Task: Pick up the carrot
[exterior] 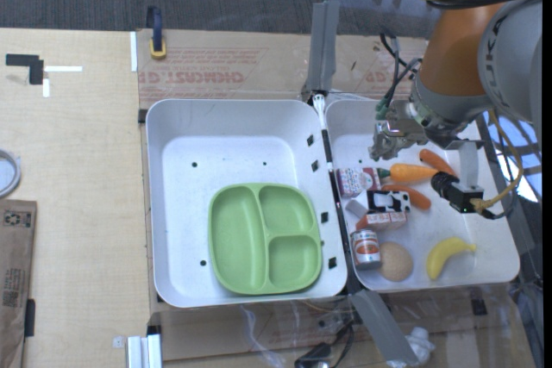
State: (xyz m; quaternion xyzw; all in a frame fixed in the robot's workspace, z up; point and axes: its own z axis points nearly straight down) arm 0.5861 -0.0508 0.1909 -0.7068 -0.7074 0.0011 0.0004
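Two white bins side by side on the bench, near to far as follows. Left bin (172,211): near half holds a green three-compartment plate (264,237), all compartments bare, sitting slightly toward the divider; far half is just white floor with a few small dark holes. Right bin (500,267): crowded. Nearest the front edge are a small red-labelled can (366,247), a tan round item, potato-like (396,261), just right of it, and a yellow banana (448,255) toward the right corner, curved, apart from the rest. Behind those, a small red-and-white packet (382,220) and a black-and-white carton (387,202) lying flat, touching or nearly so. Next back, a pink-and-white labelled box (354,181) against the divider wall. Carrot (414,173): orange, lying roughly horizontal mid-bin, green end pointing left toward the pink box; a second orange-red piece (419,198) sits just in front of it and another (437,159) behind and right, can't tell what those are. Gripper (384,142) hangs over the far-left part of the right bin, just behind the carrot's left end, apart from it; claw state not readable from this angle, nothing visibly between it. Arm (470,56) comes in from the right, orange band over grey body, cables trailing. Far side: brown cardboard strip (224,60) behind the bins with a blue-and-yellow clamp (155,34) at its left.
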